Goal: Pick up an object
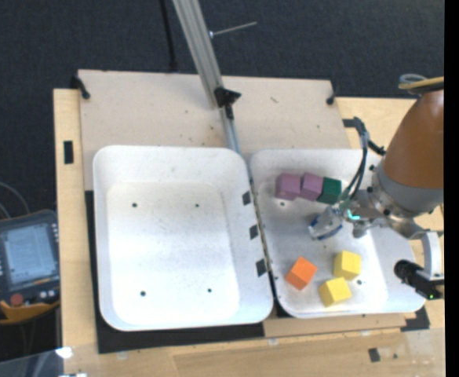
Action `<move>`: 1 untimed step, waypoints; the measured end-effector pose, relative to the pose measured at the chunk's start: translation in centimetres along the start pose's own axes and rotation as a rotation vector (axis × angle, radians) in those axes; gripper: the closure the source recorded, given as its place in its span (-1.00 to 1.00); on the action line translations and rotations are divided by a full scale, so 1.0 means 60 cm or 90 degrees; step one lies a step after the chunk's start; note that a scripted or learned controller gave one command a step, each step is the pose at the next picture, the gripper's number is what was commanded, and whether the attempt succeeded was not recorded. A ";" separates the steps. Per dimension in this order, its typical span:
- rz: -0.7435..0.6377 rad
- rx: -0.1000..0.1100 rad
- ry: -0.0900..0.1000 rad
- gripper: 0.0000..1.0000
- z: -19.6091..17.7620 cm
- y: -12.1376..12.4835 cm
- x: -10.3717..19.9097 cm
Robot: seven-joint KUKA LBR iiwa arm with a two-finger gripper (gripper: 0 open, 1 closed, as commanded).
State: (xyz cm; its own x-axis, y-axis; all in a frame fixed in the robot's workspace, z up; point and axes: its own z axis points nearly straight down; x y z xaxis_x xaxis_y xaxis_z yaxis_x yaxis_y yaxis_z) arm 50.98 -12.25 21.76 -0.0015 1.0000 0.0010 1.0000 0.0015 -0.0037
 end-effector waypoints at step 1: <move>0.002 -0.004 -0.001 -1.00 -0.004 0.001 -0.001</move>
State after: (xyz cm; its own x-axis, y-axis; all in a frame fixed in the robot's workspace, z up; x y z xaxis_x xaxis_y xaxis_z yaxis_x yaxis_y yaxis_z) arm 51.07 -12.31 21.98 0.0016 1.0000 -0.0005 1.0000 -0.0016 0.0019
